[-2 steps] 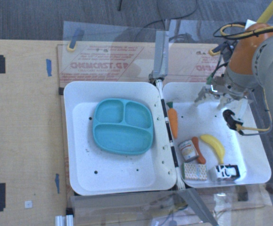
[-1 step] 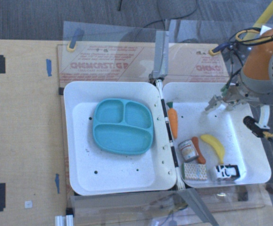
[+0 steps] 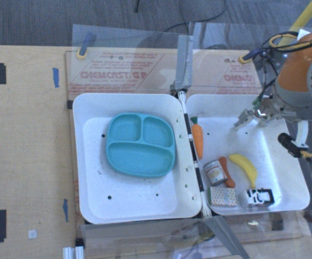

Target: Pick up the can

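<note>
The can is small, with a red and white label, and lies on its side in the right bin, close to the divider. My gripper hovers over the bin's back half, up and to the right of the can and well apart from it. Its fingers are open with nothing between them. The grey arm with its orange band reaches in from the right.
An orange carrot lies along the divider behind the can. A red sausage touches the can's right side, with a yellow banana beyond it. A tan cracker and a black-and-white item sit at the front. The left bin holds a teal divided plate.
</note>
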Available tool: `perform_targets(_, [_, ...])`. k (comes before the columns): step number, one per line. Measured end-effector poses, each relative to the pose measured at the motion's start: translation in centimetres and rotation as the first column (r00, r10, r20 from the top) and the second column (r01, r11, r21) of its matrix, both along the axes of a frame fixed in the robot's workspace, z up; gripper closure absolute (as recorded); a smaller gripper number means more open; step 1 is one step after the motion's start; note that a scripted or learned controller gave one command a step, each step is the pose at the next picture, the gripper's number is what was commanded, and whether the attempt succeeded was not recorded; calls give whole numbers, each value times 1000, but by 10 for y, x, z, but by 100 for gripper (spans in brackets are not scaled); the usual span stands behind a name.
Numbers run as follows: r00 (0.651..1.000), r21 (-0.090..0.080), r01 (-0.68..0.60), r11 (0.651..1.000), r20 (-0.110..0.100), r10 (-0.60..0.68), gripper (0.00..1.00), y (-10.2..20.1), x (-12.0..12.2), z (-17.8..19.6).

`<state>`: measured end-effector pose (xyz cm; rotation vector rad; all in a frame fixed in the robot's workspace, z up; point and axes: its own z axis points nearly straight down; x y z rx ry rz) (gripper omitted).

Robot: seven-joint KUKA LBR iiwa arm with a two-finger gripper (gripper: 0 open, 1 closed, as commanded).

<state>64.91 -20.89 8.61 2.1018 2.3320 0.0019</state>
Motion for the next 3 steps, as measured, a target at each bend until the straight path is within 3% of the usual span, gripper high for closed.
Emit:
perform_targets(1, [1000,10,14,1000,5,-14,0,-6,-42,2])
perform_targets(2, [995,0,96,995,3,-96,0,34,20,0])
perform_targets(3, [989,13,150,989,1,-150,0,-4,4,2])
